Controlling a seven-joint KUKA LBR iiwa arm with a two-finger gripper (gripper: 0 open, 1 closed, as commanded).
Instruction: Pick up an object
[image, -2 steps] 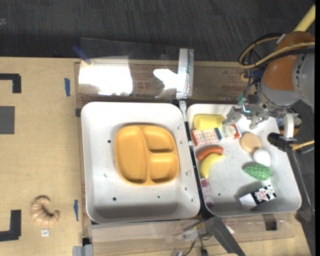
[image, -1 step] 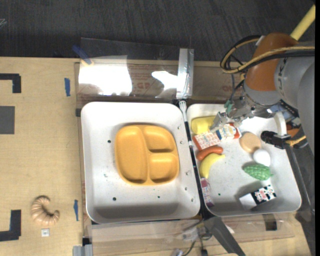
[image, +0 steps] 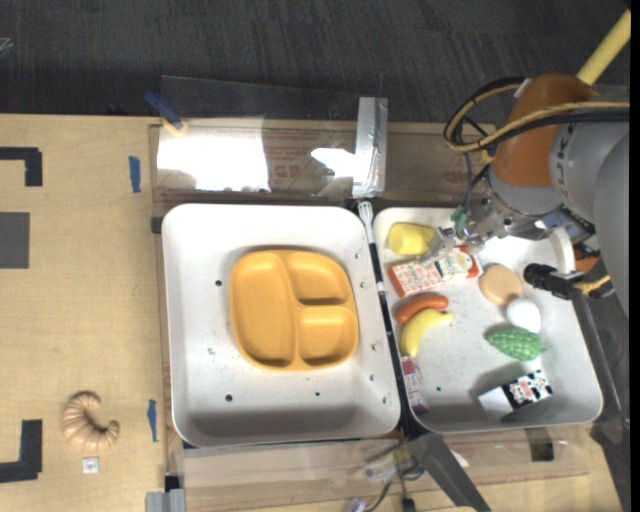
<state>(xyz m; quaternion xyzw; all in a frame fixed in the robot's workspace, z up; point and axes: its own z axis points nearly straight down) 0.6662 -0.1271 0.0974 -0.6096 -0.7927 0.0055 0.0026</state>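
Observation:
My gripper (image: 463, 232) hangs over the back of the right bin (image: 590, 395), under the grey arm with its orange band (image: 540, 110). It sits just above the red and white carton (image: 432, 272) and right of a yellow lemon (image: 409, 238). Also in this bin lie a red sausage (image: 422, 305), a banana (image: 421, 331), a tan oval piece (image: 499, 285), a white egg (image: 523, 316), a green bumpy vegetable (image: 515, 343) and a black and white box (image: 521, 391). Nothing visibly hangs from the gripper.
The left bin (image: 190, 250) holds a yellow divided tray (image: 293, 306). A toy croissant (image: 90, 420) lies on the bench at the front left. Cables (image: 480, 115) loop behind the arm. A small packet (image: 412, 385) leans at the right bin's left wall.

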